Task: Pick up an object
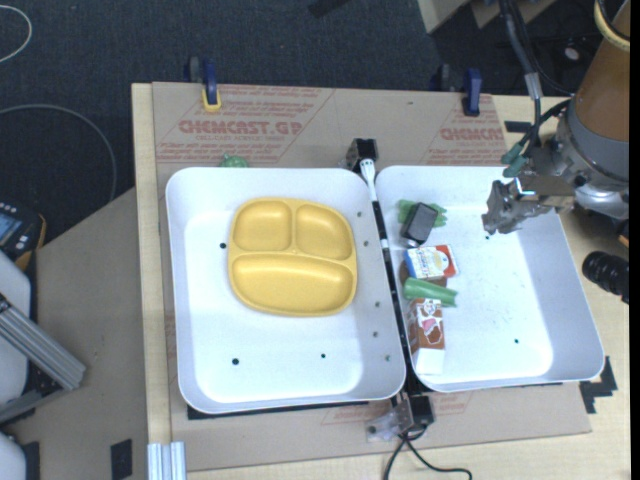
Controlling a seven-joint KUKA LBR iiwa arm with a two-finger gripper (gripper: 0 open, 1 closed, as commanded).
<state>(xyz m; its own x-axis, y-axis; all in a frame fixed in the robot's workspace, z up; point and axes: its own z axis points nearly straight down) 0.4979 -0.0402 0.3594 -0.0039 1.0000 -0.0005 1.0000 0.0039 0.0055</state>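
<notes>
The grey two-finger gripper [502, 216] hangs over the upper right part of the right shallow white plastic bin [520, 298]; if it is open or closed, I cannot tell. To its left, along the bin's left wall, lie a small black box [421, 222], green pieces [430, 290], a red-and-white packet [431, 262] and a brown packet [428, 324]. The left white bin [200, 298] carries a yellow divided plastic plate [293, 256].

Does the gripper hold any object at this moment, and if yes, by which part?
Nothing is seen between its fingers. The gripper hangs over the right bin, apart from the small items along that bin's left side.
</notes>
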